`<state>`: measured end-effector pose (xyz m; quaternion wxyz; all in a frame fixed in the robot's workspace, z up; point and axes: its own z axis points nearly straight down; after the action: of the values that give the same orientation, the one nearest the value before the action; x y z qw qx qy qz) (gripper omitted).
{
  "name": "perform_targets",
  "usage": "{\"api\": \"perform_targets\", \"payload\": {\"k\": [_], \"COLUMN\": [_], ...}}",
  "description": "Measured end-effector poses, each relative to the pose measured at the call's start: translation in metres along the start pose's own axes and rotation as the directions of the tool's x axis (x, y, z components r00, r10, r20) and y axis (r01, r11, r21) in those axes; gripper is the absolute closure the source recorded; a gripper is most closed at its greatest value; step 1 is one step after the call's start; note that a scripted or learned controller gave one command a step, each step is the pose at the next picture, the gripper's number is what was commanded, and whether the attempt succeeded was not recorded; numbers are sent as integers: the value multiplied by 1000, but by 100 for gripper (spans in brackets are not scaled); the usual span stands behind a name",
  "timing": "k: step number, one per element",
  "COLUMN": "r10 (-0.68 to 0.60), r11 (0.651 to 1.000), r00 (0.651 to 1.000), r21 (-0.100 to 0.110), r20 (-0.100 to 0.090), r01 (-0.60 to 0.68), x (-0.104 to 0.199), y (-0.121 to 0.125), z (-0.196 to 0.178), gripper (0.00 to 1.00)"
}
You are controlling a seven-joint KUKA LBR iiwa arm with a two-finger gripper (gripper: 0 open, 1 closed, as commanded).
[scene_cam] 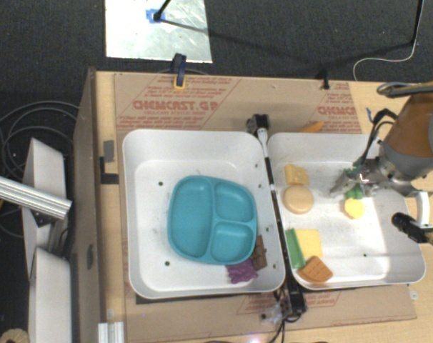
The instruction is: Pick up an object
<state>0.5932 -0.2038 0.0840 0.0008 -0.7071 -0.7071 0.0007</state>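
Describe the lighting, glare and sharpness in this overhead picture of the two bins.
Camera view: even, soft lighting with faint shadows; the white bins look bright, almost washed out; the silvery sheet at the top reflects light; overall slightly soft, and the gripper near the small yellow object is too blurry to read.

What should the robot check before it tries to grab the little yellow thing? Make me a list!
1. Target in view: the small yellow piece lies in the right bin: ok.
2. Tool near target: just above it in the camera view: ok.
3. Tool open or shut: cannot tell.
4. Anything held already: cannot tell.
5. Room around target: the round tan piece sits apart to its left: ok.
6. Blue plate out of the way, in the left bin: ok.
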Motion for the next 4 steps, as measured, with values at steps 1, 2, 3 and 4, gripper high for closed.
{"api": "perform_targets", "payload": {"k": [1,2,3,4], "r10": [0,-1,-1,-10], "r11": [1000,1000,1000,1000], "r00": [1000,1000,1000,1000], "r21": [0,-7,-7,-8], "r20": [0,1,1,0], "r01": [0,1,1,10], "x": [7,6,7,47], "y": [-27,-25,-25,21], "z": [0,-12,-11,-1], "gripper": [0,100,0,0]}}
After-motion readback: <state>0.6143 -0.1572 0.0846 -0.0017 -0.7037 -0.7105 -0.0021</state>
